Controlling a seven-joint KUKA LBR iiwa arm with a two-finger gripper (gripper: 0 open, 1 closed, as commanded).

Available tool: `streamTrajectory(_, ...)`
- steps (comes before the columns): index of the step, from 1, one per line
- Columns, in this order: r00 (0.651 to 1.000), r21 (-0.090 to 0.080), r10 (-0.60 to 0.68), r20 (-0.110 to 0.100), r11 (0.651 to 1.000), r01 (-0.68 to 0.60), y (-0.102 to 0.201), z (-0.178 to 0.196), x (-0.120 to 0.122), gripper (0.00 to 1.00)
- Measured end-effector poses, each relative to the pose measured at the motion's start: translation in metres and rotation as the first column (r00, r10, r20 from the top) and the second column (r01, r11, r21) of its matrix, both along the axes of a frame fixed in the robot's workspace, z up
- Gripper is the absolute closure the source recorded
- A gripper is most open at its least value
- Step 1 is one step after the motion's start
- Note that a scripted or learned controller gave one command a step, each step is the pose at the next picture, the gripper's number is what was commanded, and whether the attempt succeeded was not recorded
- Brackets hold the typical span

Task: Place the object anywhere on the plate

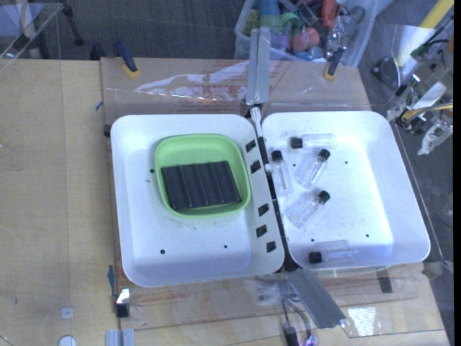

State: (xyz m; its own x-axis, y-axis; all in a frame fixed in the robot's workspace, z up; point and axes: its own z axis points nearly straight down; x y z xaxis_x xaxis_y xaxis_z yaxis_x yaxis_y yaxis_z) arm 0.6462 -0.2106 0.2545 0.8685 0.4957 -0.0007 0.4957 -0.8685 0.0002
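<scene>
Camera view: spotted the pincer [431, 130] at the right edge, just outside the right bin [374, 125]; could not tell whether open or closed. Found the dark ridged block [199, 185] well apart from it, toward the view's left, lying flat on the green plate [167, 152] in the left bin [133, 215]. Had its long axis running left to right, slightly tilted, grooves crosswise. Noted clear capped vials [311, 168] in between.
</scene>
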Motion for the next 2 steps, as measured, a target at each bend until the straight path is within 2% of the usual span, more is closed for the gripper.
streamTrajectory(1,1.000,-0.001,0.014,0.002,1.000,-0.014,-0.010,0.106,0.014,0.00)
streamTrajectory(2,0.998,-0.002,-0.061,0.004,0.998,0.061,-0.012,0.155,0.011,0.00)
